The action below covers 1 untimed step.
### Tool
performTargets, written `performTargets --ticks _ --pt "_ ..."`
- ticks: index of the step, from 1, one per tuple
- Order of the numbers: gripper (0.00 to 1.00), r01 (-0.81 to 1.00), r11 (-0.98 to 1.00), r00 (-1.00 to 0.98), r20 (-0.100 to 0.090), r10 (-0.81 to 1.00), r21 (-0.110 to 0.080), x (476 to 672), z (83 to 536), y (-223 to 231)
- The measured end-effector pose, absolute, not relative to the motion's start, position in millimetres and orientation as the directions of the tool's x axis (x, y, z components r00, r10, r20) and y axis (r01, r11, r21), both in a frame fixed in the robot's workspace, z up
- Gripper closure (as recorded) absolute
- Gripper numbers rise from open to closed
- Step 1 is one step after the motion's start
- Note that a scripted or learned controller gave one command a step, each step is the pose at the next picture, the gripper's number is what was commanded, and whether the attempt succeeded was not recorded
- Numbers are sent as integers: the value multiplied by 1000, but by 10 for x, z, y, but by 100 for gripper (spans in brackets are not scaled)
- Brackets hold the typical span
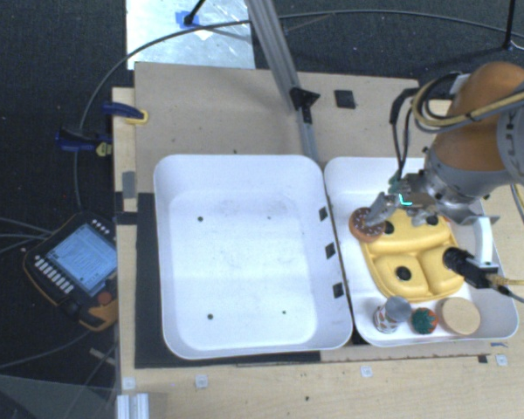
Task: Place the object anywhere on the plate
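The arm reaches in from the right of the frame and bends down over the right bin. Its fingers are spread around the brown donut, at the upper left corner of the yellow plate, right of centre.

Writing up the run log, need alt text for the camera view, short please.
Seen from above, the gripper hovers at the upper left of a yellow plate in the right bin, next to a brown doughnut. A small metal cup, a green ball and a tan disc sit along the bin's near edge beside the left bin.
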State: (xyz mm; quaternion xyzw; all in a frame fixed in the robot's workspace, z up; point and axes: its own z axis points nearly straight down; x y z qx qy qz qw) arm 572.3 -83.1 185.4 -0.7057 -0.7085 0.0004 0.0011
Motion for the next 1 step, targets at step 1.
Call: performTargets --ticks 1 --pt "0 1000 4 -4 1 1000 2 5733 1870 -831"
